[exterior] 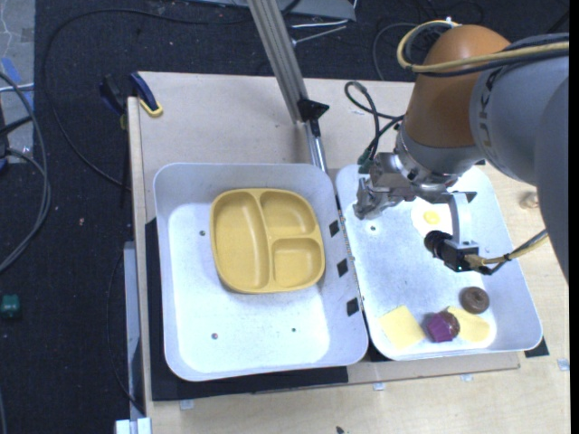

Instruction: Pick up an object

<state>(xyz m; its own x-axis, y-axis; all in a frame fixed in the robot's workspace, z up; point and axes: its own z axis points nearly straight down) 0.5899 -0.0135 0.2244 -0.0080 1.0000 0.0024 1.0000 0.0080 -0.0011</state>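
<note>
While the claw (365, 204) hangs, grip state unclear, the purple object (441, 325) lies well apart.

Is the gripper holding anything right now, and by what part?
Nothing visibly held. The gripper hangs over the right bin, no object seen in it; the objects lie near that bin's front edge.

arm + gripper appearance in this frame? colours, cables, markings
The arm is grey with a rounded orange band above the wrist. A yellow cable loops over the band; black cables run by the wrist. The gripper is grey metal. No markings legible.
</note>
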